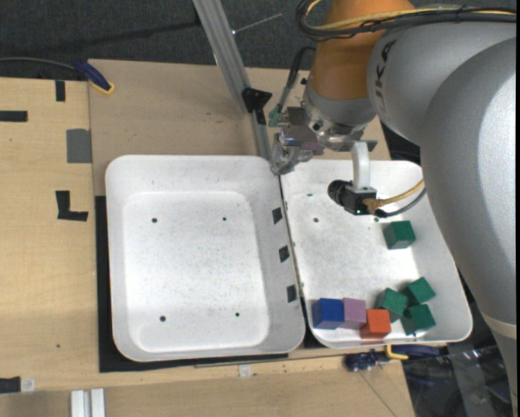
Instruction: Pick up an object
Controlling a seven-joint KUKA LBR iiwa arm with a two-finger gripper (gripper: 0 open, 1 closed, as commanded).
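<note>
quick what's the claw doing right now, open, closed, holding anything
Claw: at the far inner corner of the right bin; open or closed cannot be told, and no block shows in it.

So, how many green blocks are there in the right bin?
4: one green block alone mid-bin, three clustered near the front right corner. The arm may hide more.

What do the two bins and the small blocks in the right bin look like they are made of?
The left bin and right bin: probably moulded plastic, white, matt, with rounded rims and faint dark speckling. The blocks, such as the blue one and the orange one: plain solid colours, no visible grain; foam, painted wood or plastic cannot be told apart.
</note>
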